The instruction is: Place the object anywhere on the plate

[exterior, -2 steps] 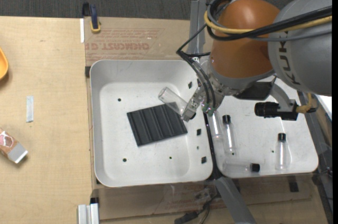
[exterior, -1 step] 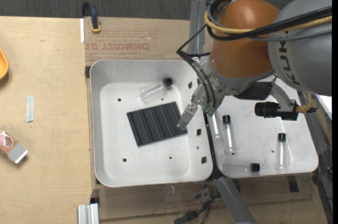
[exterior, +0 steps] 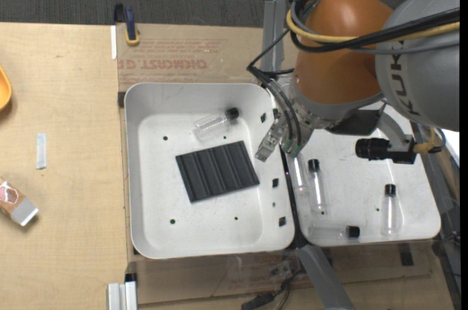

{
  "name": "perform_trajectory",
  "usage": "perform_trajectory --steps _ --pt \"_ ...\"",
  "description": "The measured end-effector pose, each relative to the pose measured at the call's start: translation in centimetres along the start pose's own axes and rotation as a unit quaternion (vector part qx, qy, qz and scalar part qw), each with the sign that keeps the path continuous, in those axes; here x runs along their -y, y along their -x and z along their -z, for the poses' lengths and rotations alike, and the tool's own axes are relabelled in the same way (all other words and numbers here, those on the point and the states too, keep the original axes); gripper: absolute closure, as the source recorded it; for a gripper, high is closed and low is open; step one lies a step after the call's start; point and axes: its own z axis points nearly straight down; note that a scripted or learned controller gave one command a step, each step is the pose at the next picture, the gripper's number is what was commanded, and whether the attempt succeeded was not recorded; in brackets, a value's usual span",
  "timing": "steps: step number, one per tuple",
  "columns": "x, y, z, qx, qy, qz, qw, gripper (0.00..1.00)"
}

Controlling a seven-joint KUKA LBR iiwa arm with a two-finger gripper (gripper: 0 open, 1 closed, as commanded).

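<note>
A dark ribbed rectangular plate (exterior: pixel 218 169) lies flat in the middle of the left bin (exterior: pixel 146 221). A clear vial with a black cap (exterior: pixel 216 122) lies on the bin floor just behind the plate, not touching it. My gripper (exterior: pixel 269 143) hangs over the left bin's right rim, just right of the plate's far right corner, and the orange wrist band (exterior: pixel 340 45) hides most of it. Nothing shows in its grasp.
In the right bin (exterior: pixel 431 224), one clear capped vial (exterior: pixel 315 184) lies near the left wall and another (exterior: pixel 390 210) near the right side, with a loose black cap (exterior: pixel 352 232) at the front. The wall between the bins (exterior: pixel 287 199) runs under the gripper.
</note>
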Motion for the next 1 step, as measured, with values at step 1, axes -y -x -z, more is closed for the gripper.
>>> perform_trajectory --steps 1 --pt "-2.27 -6.87 -0.94 0.0 0.0 0.021 0.9998 1.0"
